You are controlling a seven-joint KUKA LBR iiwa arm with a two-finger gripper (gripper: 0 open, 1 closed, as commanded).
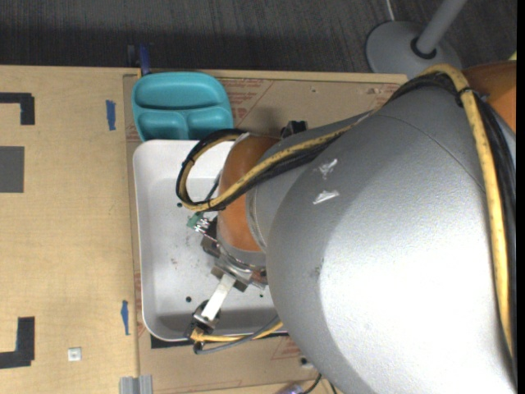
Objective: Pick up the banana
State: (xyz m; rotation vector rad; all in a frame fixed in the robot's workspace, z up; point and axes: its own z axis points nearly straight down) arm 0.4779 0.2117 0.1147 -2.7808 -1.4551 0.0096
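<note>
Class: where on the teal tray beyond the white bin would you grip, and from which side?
Probably the far rim of the teal tray, from above: that thin edge lies free, while its near side meets the white bin and the arm crowds its right.

Smooth, satin grey casing on the big rounded robot arm [394,245], with soft highlights as of painted metal or hard plastic. Slightly glossier orange band [238,203] above the wrist. Smooth, faintly shiny white plastic in the shallow bin [160,245], flecked with small dark marks. Moulded teal plastic tray [182,105], smooth with a dull sheen. Matt pale-brown board, like cardboard or fibreboard, across the bench [66,220]. Rough, dark, carpet-like floor [205,6] beyond.
</note>
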